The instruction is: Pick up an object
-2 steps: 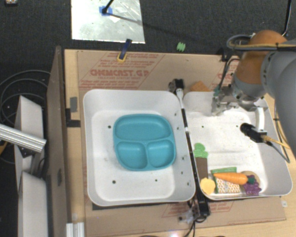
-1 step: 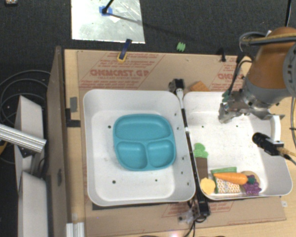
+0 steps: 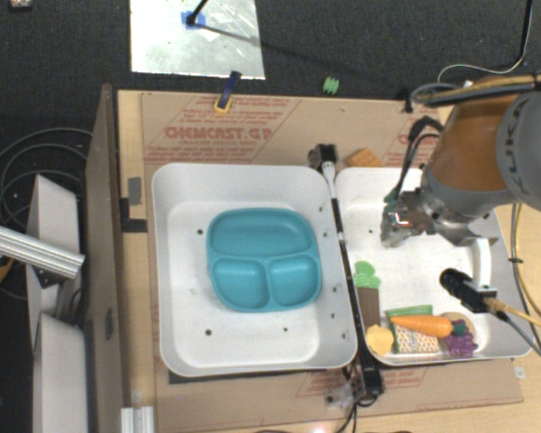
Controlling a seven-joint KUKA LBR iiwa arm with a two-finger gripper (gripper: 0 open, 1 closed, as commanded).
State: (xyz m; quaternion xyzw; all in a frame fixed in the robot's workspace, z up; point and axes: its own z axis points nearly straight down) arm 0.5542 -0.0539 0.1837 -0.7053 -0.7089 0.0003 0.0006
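End effector (image 3: 398, 225), grip state unclear, hangs above the white bin (image 3: 413, 273); the light, stiff orange plastic carrot (image 3: 424, 325) likely suits a mid-body pinch.

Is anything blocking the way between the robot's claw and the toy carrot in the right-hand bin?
Nothing visible does. The gripper hangs over the far half of the right bin; bare white floor lies between it and the toy carrot at the near edge.
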